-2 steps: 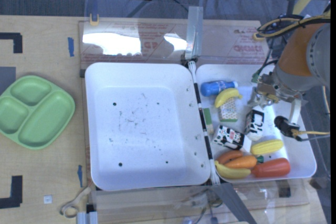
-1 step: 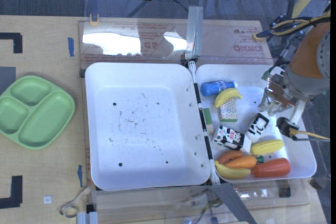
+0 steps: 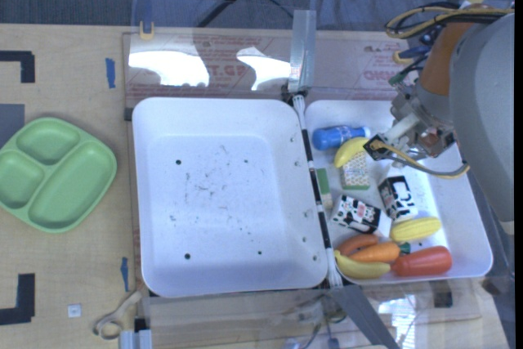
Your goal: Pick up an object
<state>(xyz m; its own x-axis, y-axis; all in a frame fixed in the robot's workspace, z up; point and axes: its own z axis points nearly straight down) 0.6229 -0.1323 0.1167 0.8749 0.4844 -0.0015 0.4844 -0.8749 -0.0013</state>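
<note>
1. The gripper (image 3: 391,145) hangs over the upper part of the right bin (image 3: 474,212), one of two white bins; the left bin (image 3: 221,192) lies well off to the fingers' left.
2. Whether the fingers are apart or together cannot be told (cables and the wrist blur them).
3. One blue bottle (image 3: 337,135) lies just left of and above the fingers.
4. Two bananas: one banana (image 3: 350,149) just beside the fingers, the second banana (image 3: 359,266) well below them at the bin's lower edge.
5. One speckled block (image 3: 356,170) sits just below-left of the fingers.
6. Two black-and-white items: a carton (image 3: 356,213) and a can (image 3: 398,198), both below the fingers.
7. One lemon (image 3: 415,228), one carrot (image 3: 372,250) and one red pepper (image 3: 422,261) lie farther below.
8. One green divided plate (image 3: 54,173) rests on the tabletop (image 3: 65,274), far left.
</note>
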